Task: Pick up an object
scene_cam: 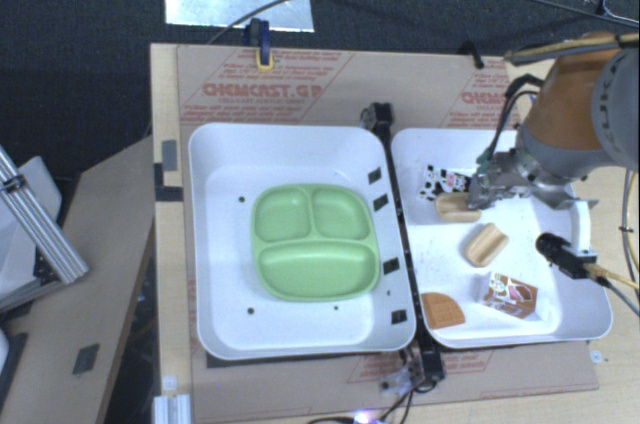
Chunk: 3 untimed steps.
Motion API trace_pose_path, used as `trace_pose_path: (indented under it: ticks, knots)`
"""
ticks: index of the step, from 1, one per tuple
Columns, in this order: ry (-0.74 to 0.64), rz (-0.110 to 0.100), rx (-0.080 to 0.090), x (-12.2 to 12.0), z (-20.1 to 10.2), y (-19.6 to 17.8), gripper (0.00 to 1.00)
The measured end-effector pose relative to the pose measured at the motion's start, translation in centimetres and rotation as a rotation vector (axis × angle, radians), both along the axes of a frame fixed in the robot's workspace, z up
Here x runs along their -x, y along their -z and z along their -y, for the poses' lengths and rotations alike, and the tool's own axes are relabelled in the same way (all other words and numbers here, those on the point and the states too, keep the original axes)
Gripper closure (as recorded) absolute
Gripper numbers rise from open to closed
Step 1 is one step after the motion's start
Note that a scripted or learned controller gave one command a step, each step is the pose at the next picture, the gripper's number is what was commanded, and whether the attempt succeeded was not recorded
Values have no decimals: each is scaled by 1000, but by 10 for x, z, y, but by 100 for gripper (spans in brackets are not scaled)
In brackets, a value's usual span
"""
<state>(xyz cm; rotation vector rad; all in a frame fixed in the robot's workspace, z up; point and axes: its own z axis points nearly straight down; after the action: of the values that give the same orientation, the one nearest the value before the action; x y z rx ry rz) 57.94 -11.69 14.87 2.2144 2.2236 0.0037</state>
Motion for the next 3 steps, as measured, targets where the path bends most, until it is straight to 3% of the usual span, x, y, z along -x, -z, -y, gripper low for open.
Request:
trace_pose_path:
  ticks: [1, 2, 3]
  knots:
    - [0, 2, 0, -5, -1, -44, 100]
    - [-1, -1, 0, -6, -1, -65, 100]
    - [-6, -1, -3, -23, -56, -64, 100]
